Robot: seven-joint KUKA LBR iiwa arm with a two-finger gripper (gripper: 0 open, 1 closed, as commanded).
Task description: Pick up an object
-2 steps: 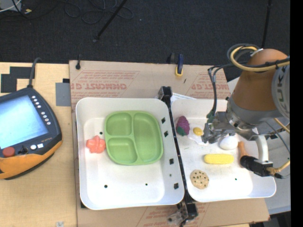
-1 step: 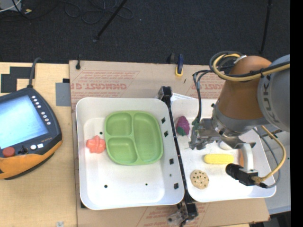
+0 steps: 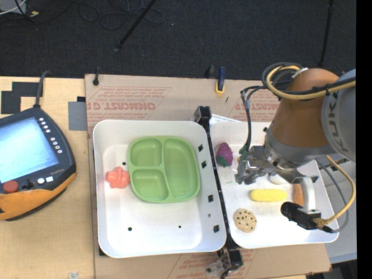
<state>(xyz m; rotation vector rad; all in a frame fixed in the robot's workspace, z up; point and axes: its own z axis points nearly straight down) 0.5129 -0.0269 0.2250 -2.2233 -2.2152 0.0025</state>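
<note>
In the right bin (image 3: 273,238) lie a purple, grape-like toy (image 3: 224,153) at the far left, a yellow corn cob (image 3: 268,196) in the middle and a round chocolate-chip cookie (image 3: 244,220) near the front. An orange stick-shaped piece (image 3: 298,192) shows partly beneath the arm, to the right of the corn. My gripper (image 3: 247,172) hangs low over this bin, just right of the purple toy and above the corn's left end. I see nothing held in it.
The left bin (image 3: 104,232) holds a green divided plate (image 3: 163,168) and a pink toy (image 3: 117,178) beside its left rim. A ridge with black clips (image 3: 210,173) separates the bins. A teach pendant (image 3: 29,156) lies on the bench at far left.
</note>
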